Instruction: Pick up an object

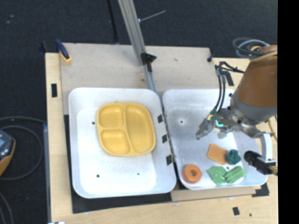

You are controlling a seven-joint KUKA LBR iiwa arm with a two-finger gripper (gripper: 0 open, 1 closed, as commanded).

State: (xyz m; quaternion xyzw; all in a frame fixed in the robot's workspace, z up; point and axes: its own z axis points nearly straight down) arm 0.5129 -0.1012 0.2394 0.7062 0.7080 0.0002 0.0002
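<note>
Well, glossy three-compartment yellow plate (126, 128); round orange ring (192, 172); lumpy green toy (226, 175).

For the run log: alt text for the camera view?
The arm's gripper hovers over the right bin, above an orange ring, orange block and green toys. A yellow tray sits in the left bin.

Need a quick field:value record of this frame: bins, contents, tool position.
left bin: yellow divided plate, three compartments
right bin: orange ring, orange block, dark green piece, light green piece, all near its front
tool: above right bin, behind the objects, nothing seen between its fingers
arm: enters from view's right
</note>
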